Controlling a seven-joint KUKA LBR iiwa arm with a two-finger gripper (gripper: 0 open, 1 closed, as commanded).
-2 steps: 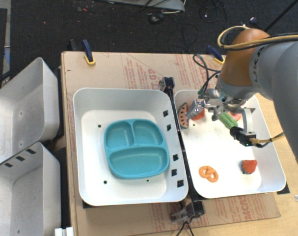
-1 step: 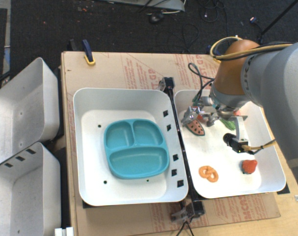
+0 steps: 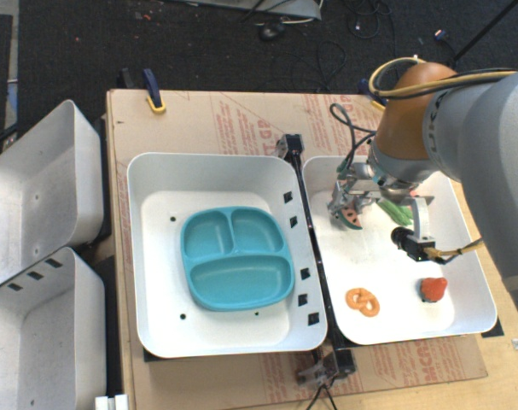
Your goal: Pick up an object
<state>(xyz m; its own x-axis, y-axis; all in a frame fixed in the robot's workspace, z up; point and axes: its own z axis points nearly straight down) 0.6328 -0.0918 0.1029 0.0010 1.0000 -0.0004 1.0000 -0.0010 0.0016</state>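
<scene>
My gripper (image 3: 350, 208) is low in the right bin (image 3: 463, 314), near its back left part, and points down. It stands open, its fingers on either side of a small reddish-brown object (image 3: 353, 219) that lies on the bin floor. A green object (image 3: 401, 213) lies just to the right of the gripper, partly under the wrist. An orange pretzel-shaped piece (image 3: 363, 301) rests near the bin's front. To its right sits a red object (image 3: 433, 289).
The left bin (image 3: 152, 314) holds a teal divided plate (image 3: 237, 257). A black divider (image 3: 305, 229) runs between the two bins. The grey arm with its orange band (image 3: 412, 109) overhangs the right bin's back right. Two white containers (image 3: 37, 229) stand off the bench at the left.
</scene>
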